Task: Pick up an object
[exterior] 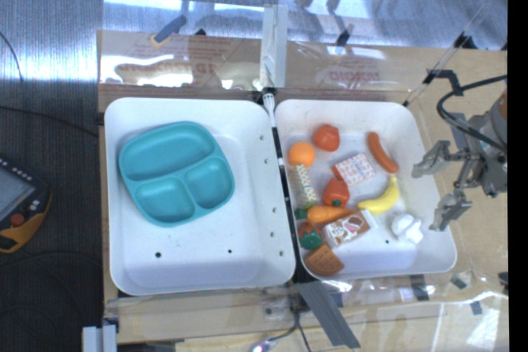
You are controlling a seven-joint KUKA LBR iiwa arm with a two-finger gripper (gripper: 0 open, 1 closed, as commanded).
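Left to right: teal three-compartment plastic plate (175, 172) in left white bin (132, 260); toy foods, among them a curved yellow plastic banana (381, 198), in right white bin (429, 255); grey two-finger gripper (441, 185) beside its right rim, jaws apart, empty.

Toy food pile (346, 190) in right bin (429, 255)

Left white plastic bin (247, 260): holds a teal three-compartment plastic plate (175, 171) toward its 10 o'clock corner.
Right white plastic bin (429, 255): toy food clustered from centre to 7 o'clock.
Contents: red tomato (327, 137) at 12 o'clock; orange fruit (302, 153) just beside it; sausage (381, 152) at 1 o'clock; yellow banana (383, 198) at centre; carrot (328, 213) touching a printed carton (347, 228).
Two-finger grey gripper (441, 184): fingers spread apart, at the bin's 3 o'clock rim, holding nothing.
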